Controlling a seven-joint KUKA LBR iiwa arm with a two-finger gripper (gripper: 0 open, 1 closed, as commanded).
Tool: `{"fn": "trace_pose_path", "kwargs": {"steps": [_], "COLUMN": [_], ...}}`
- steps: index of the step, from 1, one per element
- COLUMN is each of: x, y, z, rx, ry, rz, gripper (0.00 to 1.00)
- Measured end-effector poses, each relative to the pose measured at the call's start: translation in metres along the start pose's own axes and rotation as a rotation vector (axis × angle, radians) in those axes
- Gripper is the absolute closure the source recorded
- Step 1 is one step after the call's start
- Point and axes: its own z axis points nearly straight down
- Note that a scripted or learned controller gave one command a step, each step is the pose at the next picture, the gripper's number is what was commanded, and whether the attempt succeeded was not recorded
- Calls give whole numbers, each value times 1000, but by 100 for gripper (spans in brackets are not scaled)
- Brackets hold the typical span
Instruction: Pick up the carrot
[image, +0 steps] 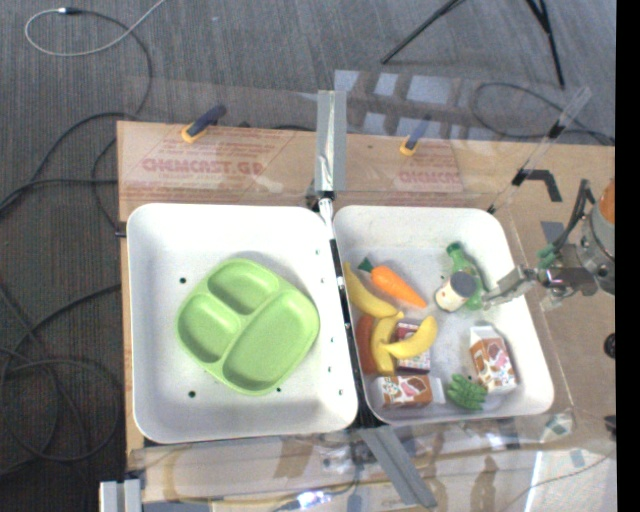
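Two shallow white bins sit side by side on the bench: the left bin (150, 300) at nine o'clock and the right bin (500, 235) at three o'clock. From the three o'clock edge the grey arm (590, 260) reaches in low over the right bin's rim, its gripper (492, 293) angled toward nine o'clock and ending just beside a small green bottle; whether the fingers are apart or together cannot be told, and nothing is seen between them. One green three-compartment plate (250, 325) lies in the middle of the left bin. In the right bin there are two yellow bananas (362, 292), one at the bin's nine o'clock side and one (415, 340) toward six o'clock. The single carrot (392, 284) lies slantwise just beside the upper banana, at ten o'clock within this bin, well apart from the gripper. One green bottle (462, 275) lies at the bin's centre. Two small printed cartons (492, 362) (405, 390) rest near five and six o'clock, with one small green leafy toy (465, 392) between them.
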Motion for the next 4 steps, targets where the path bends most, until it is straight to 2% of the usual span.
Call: {"fn": "trace_pose_path", "kwargs": {"steps": [1, 2, 3, 4], "x": [63, 76, 76, 122], "y": [34, 75, 75, 113], "z": [82, 178, 169, 87], "rx": [0, -4, -7, -1], "ry": [0, -2, -2, -3], "rz": [-139, -177, -173, -106], "gripper": [0, 0, 100, 100]}}
